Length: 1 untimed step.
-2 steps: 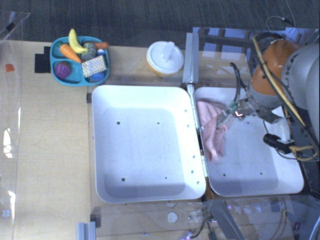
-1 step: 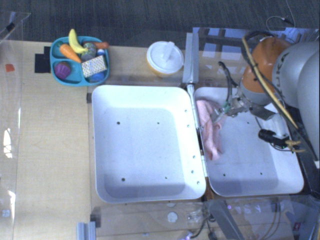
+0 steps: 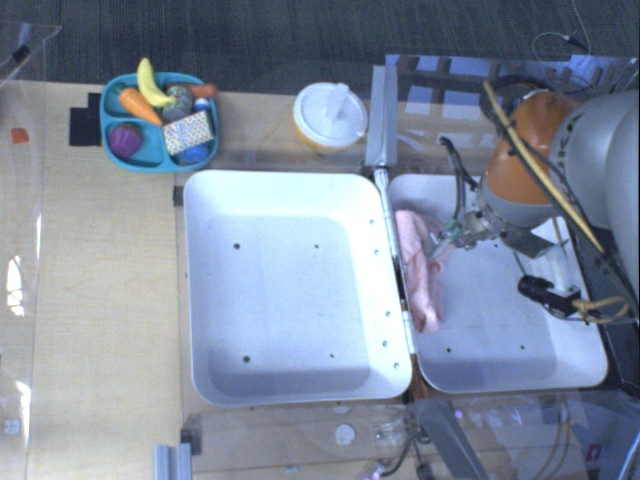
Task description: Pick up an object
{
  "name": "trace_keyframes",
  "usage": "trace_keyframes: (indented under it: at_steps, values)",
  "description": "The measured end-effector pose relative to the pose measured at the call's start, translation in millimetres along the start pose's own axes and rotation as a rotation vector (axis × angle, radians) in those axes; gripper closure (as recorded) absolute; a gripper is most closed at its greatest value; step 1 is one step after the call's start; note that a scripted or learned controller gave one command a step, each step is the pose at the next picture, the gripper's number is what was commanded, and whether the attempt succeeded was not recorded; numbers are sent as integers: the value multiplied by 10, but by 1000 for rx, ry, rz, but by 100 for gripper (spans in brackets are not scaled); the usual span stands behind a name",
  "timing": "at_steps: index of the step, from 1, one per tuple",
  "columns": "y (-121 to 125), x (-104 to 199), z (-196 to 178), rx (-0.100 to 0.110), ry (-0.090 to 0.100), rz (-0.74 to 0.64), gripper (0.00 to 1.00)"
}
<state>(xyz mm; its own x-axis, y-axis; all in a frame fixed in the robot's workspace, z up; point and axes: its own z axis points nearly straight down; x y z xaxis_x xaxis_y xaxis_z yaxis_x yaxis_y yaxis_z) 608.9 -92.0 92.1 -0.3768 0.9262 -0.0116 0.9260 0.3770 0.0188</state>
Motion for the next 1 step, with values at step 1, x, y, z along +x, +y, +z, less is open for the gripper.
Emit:
trace_keyframes:
  at_steps: [1]
  values:
    - [132, 557, -913, 17, 11, -34, 0]
